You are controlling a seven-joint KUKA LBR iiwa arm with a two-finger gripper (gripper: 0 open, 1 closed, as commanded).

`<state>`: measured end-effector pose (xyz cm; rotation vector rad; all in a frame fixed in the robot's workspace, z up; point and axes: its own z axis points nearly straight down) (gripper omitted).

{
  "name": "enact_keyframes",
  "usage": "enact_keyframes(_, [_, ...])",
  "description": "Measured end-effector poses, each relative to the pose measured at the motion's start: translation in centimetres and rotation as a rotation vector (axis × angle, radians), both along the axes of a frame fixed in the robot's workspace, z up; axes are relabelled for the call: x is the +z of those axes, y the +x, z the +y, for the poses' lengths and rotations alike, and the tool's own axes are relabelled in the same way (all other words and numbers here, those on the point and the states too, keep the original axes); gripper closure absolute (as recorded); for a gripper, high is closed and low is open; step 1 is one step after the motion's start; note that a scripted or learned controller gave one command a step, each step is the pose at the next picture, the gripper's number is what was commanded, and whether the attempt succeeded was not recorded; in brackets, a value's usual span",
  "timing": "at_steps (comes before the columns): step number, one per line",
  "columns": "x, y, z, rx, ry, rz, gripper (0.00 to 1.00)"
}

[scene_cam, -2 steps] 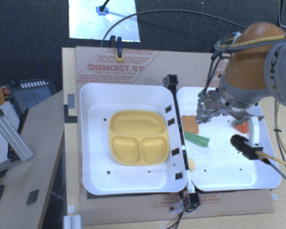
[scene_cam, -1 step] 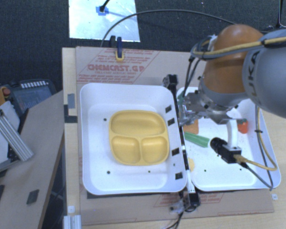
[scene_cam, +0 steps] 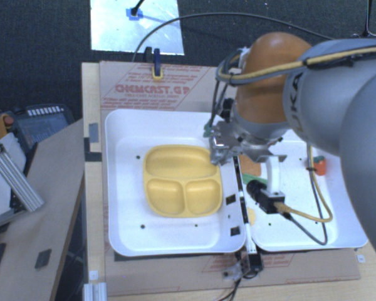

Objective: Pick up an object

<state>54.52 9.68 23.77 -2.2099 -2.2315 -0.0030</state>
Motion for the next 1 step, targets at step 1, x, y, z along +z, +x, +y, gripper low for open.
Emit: enact_keyframes(1, [-0.49,-1.03,1.03,-0.003,-0.002,0.001,1.00])
